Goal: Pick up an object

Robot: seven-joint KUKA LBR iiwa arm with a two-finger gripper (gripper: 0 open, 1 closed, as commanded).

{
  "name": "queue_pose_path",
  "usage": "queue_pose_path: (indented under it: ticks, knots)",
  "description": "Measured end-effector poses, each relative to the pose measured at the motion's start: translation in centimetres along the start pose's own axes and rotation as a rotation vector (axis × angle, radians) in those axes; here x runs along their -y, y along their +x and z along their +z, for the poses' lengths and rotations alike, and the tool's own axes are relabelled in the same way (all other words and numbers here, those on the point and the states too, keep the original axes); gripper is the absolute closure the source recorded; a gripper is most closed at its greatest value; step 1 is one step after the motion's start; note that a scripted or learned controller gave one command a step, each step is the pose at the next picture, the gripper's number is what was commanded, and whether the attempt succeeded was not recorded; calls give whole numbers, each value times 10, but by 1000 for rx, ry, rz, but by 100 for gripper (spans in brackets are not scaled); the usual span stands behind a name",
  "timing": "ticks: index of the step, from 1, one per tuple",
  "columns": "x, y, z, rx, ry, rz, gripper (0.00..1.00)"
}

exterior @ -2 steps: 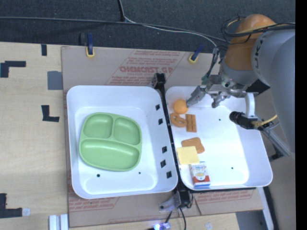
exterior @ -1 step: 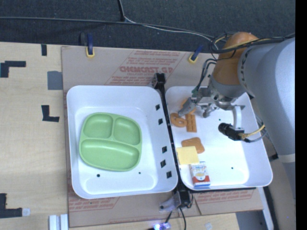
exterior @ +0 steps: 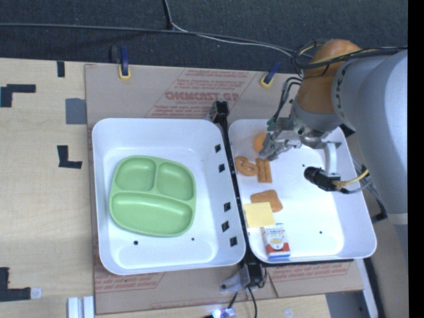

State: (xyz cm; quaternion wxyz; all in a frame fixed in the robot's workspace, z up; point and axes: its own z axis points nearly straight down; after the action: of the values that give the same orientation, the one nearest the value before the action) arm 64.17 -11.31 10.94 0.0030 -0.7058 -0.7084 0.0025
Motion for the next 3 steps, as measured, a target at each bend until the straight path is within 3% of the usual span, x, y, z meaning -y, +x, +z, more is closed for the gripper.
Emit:
queue_pose_path:
  ticks: [1,3]
  knots:
    - [0,-4,-63,1,-12,2,100]
    - [2,6,-154,1,-11,2,100]
